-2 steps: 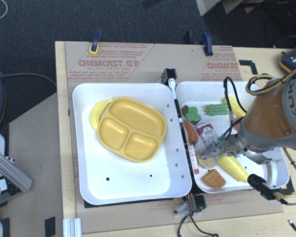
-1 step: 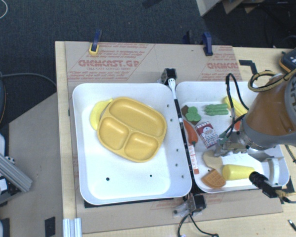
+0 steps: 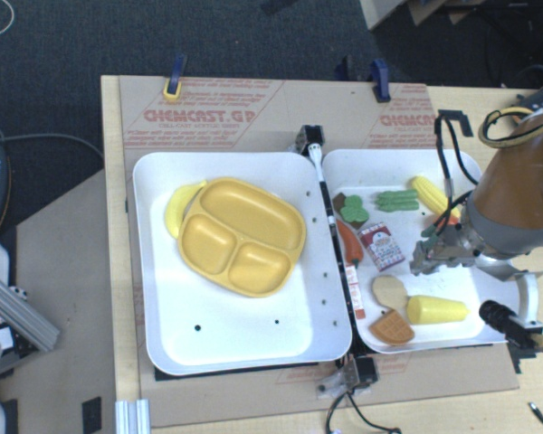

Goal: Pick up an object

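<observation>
- Nearest me in the right bin [image 3: 366, 333]: an orange-brown wedge piece [image 3: 392, 327] at the front rim, a yellow cylinder-ish toy [image 3: 436, 310] just right of it, and a tan oval piece [image 3: 389, 289] touching the wedge from behind.
- Left bin [image 3: 163, 333]: a yellow divided plate [image 3: 242, 235] sits tilted in the middle, overlapping a smaller yellow dish [image 3: 175, 210] that pokes out on its left side.
- Gripper [image 3: 432, 253] is over the right half of the right bin, above the yellow cylinder-ish toy and right of a red-and-white packet [image 3: 381, 246]. I see nothing between its fingers, and I cannot tell from here whether they are wide or narrow (dark metal, partly hidden by the wrist).
- An orange carrot-like piece [image 3: 347, 240] lies along the divider side of the right bin, just left of the packet.
- Further back: a dark green leafy piece [image 3: 352, 209], then a lighter green ridged piece [image 3: 397, 201], then a yellow corn cob [image 3: 428, 192] near the arm's cables.
- Pickable objects all lie in the bins, none lifted.
- Far edge: yellow clamp [image 3: 173, 87] and blue clamp [image 3: 379, 80] on the board [image 3: 271, 107].
</observation>
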`<action>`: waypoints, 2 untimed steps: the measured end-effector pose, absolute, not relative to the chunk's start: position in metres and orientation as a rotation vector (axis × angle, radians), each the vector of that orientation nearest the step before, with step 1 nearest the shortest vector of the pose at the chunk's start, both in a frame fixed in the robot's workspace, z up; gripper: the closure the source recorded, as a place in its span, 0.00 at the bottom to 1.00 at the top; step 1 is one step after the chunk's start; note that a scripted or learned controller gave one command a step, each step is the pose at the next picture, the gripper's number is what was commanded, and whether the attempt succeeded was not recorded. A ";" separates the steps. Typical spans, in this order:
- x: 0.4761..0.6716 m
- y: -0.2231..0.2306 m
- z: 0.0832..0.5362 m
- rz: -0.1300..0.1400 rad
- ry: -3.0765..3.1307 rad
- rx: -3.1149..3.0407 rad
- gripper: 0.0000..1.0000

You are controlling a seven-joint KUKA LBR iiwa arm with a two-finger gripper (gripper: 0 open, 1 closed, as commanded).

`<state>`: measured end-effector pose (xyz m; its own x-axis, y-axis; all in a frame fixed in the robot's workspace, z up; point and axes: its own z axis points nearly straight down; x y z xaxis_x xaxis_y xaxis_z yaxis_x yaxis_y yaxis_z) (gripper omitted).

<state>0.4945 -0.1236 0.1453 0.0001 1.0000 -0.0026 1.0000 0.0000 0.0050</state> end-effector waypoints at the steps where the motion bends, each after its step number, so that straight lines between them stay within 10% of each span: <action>1: 0.494 -0.121 0.209 0.006 2.219 2.215 1.00; 2: 0.495 -0.121 0.226 0.003 2.220 2.217 1.00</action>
